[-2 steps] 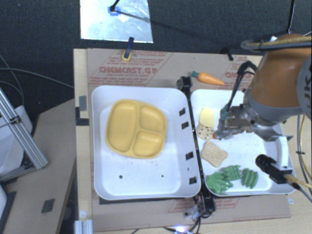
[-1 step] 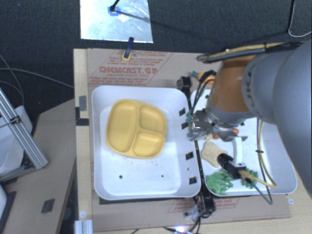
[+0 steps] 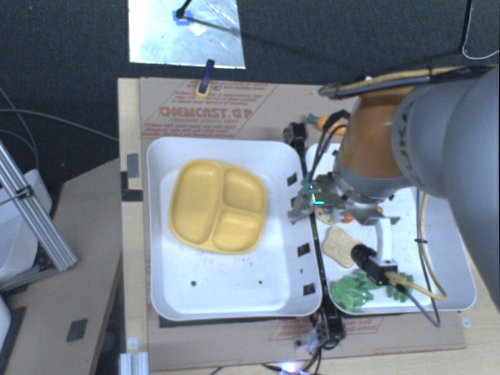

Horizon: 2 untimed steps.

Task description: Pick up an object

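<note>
A yellow divided plate [image 3: 217,205] lies in the left white bin [image 3: 226,299], towards its far half. In the right white bin [image 3: 457,287] a pale beige toast-like piece [image 3: 337,245] lies near the left wall, and a green leafy toy [image 3: 354,293] sits at the near left corner. My gripper [image 3: 306,201] hangs low over the divide between the two bins, just above the beige piece and to the right of the plate. The grey arm with its orange band [image 3: 375,143] covers much of the right bin. Nothing shows between the fingers.
A small orange thing [image 3: 312,119] peeks out at the far edge of the right bin. The near half of the left bin is bare white floor. A brown cardboard sheet [image 3: 203,112] lies under both bins, with a silver sheet [image 3: 186,22] beyond it.
</note>
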Each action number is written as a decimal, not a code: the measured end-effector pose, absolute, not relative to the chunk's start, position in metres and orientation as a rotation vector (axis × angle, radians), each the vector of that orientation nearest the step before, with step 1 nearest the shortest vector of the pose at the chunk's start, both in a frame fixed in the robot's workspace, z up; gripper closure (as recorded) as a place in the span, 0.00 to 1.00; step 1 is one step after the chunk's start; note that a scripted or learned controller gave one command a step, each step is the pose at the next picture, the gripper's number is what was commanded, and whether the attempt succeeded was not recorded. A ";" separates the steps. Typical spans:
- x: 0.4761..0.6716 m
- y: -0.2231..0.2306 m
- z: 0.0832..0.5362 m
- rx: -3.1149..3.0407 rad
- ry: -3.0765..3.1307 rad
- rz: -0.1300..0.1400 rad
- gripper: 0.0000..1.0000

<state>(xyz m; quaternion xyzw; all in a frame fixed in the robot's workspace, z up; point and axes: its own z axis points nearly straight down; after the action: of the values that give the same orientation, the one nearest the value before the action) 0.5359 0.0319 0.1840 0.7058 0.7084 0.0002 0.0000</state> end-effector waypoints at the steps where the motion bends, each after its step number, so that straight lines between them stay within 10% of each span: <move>1: 0.537 0.032 0.195 2.212 2.230 0.003 1.00; 2: 0.498 0.055 0.336 2.207 2.224 0.023 1.00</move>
<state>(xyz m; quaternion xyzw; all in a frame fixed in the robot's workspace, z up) 0.4981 0.0545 0.3359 0.7043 0.7098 0.0074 0.0039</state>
